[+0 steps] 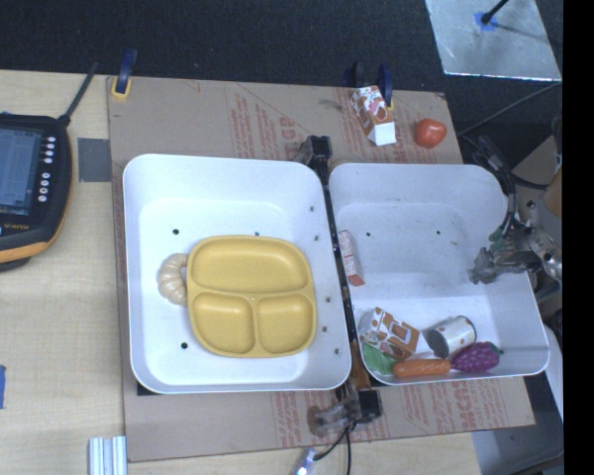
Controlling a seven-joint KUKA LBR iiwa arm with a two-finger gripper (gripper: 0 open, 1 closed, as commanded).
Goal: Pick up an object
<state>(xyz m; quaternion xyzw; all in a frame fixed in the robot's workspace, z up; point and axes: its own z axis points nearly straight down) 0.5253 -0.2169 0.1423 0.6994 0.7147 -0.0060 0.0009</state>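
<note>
Two shallow white bins sit side by side on a brown cardboard sheet (pixel 277 107) on the bench. The left white bin (pixel 148 196) holds a yellow plastic tray with three sections (pixel 249 295), and a small pale bumpy shell-like toy (pixel 171 277) touches the tray's left edge. The right white bin (pixel 406 216) has a little pile of toys in its near corner: a small brown and white carton (pixel 389 332), a green flat piece (pixel 376 361) under it, an orange carrot toy (pixel 422 368), a silver metal can lying on its side (pixel 449 335) and a purple grape bunch toy (pixel 476 357). They lie close together, some touching. A thin reddish stick-like pack (pixel 349 257) lies along the left wall of that bin. The grey metal gripper (pixel 500 260) is over the right side of the right bin, near the far wall, well apart from the pile of toys. I cannot tell how far open it is, and nothing is seen in it. Behind the bins, on the cardboard, stand a small red and white milk carton toy (pixel 373 114) and a round red tomato toy (pixel 430 133). A black and orange tablet-like controller (pixel 15 186) lies on the bench at the far left
</note>
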